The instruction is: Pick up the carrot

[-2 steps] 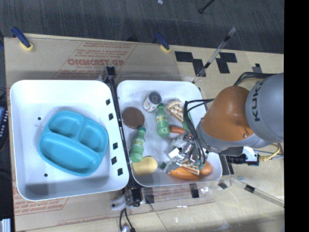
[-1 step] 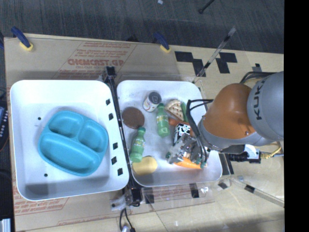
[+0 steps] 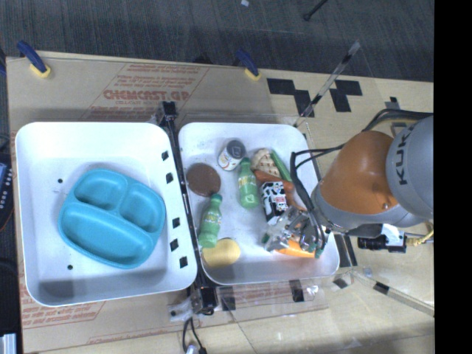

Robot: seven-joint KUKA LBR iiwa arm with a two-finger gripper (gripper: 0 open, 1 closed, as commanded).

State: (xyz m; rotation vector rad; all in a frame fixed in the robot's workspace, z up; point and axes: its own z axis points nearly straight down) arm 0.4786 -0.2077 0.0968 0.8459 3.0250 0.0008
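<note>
Gripper (image 3: 293, 232), grip unreadable, crowds the carrot (image 3: 296, 248) against the right bin's (image 3: 221, 135) near-right edge.

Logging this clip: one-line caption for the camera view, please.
KUKA arm's gripper down at the carrot in the right bin, among bottles and packets; blue tray in the left bin.
</note>
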